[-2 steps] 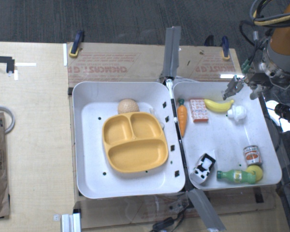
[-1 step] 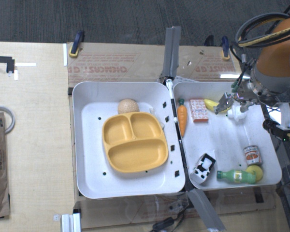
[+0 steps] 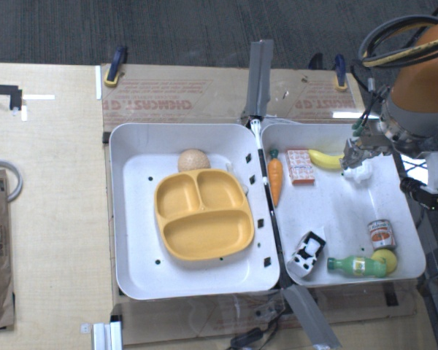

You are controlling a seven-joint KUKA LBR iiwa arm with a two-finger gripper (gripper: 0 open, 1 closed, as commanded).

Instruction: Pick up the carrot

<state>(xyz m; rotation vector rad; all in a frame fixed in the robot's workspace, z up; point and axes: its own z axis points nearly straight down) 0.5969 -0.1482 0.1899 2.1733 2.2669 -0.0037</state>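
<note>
Right bin point(image 3: 405, 203): the carrot point(image 3: 275, 179) is laid lengthwise against the left wall, green top toward the upper edge of the frame. A small orange-and-white box point(image 3: 301, 166) is placed just beside it, and a banana point(image 3: 325, 159) is set to the right of the box. The gripper point(image 3: 356, 168) is positioned over the upper right part of this bin, near the banana's right end and well apart from the carrot; whether its fingers are parted or closed cannot be told. A can point(image 3: 380, 234), a yellow ball point(image 3: 384, 259), a green bottle point(image 3: 358, 267) and a black-and-white toy point(image 3: 307, 251) are grouped at lower right.

Left bin point(image 3: 124, 217): a yellow divided plate point(image 3: 203, 214) is held at centre, with a tan ball point(image 3: 193, 160) touching its upper rim.
</note>
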